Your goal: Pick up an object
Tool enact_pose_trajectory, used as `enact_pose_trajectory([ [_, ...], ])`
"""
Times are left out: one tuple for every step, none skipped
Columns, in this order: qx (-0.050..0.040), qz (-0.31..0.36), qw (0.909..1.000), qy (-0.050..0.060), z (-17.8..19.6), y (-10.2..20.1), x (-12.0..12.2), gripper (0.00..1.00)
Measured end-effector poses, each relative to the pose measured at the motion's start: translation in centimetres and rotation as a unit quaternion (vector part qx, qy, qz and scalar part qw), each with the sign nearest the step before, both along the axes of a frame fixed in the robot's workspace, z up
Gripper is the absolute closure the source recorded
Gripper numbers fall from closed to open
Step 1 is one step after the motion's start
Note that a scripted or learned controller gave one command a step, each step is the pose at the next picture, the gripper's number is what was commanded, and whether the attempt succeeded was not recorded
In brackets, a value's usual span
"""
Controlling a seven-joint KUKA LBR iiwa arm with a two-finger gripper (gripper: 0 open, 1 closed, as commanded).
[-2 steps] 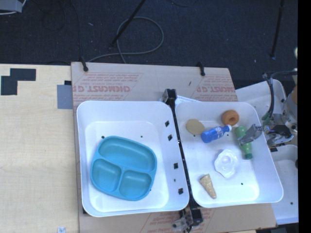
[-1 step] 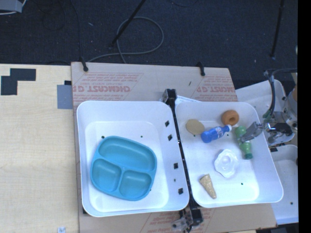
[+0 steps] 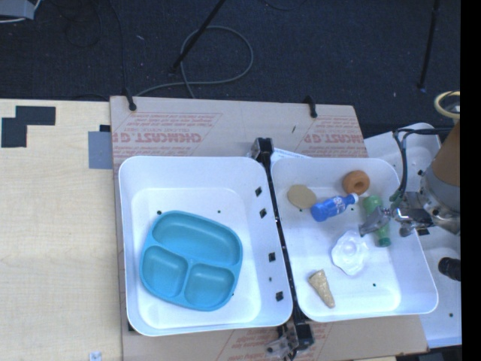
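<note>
The right bin holds several small objects. A tan round piece lies at its far left, with a blue bottle on its side just right of it. An orange ring sits near the far wall. A green object lies under my gripper, which reaches in from the right over the bin's right part. A white crumpled item sits just left of and below the gripper. Near the front lies a tan cone.
The left bin holds a blue divided tray. A black divider separates the two bins. Cardboard lies under both, and cables trail over the dark floor behind.
</note>
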State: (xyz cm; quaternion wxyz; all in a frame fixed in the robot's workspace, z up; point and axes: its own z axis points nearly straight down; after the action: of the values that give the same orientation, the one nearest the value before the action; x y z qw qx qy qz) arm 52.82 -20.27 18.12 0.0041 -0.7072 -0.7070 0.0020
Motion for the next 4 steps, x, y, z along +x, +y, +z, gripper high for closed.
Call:
enact_pose_trajectory([
  [0.0001, 0.000, 1.0000, -0.001, -4.6, 0.6, 0.4, 0.00],
  [0.0003, 0.000, 1.0000, -0.005, -9.2, 0.8, 0.6, 0.00],
  [0.0003, -0.002, 1.0000, -0.006, -8.0, 0.6, 0.7, 1.00],
  [-0.0018, 0.001, 1.0000, -0.006, -1.9, 1.2, 1.2, 1.00],
])
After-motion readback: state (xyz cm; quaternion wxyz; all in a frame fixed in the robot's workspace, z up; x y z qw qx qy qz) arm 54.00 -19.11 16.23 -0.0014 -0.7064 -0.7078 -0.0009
